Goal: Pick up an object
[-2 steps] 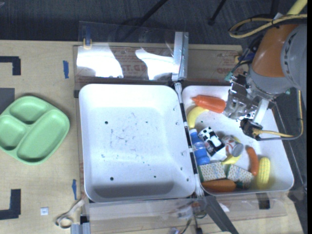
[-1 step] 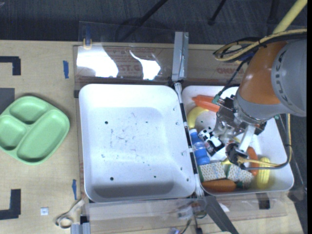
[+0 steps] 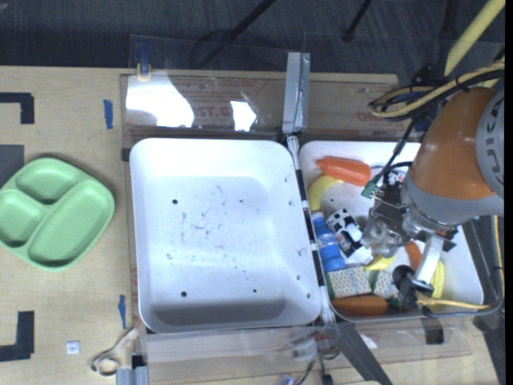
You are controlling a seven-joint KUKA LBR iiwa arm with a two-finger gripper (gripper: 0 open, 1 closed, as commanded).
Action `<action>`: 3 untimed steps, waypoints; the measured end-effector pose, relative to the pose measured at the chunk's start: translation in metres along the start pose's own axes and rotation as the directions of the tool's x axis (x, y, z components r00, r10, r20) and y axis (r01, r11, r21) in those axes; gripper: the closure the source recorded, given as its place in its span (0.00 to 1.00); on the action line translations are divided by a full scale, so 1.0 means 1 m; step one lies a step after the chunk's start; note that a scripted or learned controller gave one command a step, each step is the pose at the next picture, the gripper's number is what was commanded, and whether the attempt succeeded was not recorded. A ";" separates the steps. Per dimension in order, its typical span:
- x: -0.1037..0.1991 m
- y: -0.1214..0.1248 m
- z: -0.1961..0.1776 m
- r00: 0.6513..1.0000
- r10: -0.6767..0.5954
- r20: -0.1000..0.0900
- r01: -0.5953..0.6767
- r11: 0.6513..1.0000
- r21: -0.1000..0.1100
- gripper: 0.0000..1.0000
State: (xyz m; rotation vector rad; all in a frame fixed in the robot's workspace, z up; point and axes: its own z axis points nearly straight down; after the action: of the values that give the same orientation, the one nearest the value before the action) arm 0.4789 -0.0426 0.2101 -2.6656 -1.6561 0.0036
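While the arm (image 3: 461, 155) reaches down into the right bin (image 3: 473, 251), its claw (image 3: 383, 233) sits low among the clutter at that bin's centre; whether it is apart or together I cannot tell. Candidates surround it: an orange carrot-like piece (image 3: 345, 168) at twelve o'clock, a black-and-white toy (image 3: 345, 224) at nine, a speckled sponge (image 3: 349, 279) at seven. Nothing looks lifted, so the pick seems still undone.

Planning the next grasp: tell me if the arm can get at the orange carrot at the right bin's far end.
Probably yes. The carrot lies uncovered on top at the far end of the right bin, nothing over it, and the pincer hangs over that same bin.
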 end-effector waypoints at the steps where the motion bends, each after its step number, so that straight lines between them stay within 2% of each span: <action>1: 0.004 -0.002 -0.003 0.997 0.079 0.000 -0.079 0.997 -0.003 1.00; 2: -0.015 0.007 -0.006 0.994 0.111 0.000 -0.111 0.994 -0.002 1.00; 3: 0.018 -0.008 -0.014 0.997 -0.077 0.000 0.077 0.997 -0.003 1.00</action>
State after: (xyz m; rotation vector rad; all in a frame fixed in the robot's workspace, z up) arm 0.4797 -0.0234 0.2238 -2.6011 -1.7592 0.0009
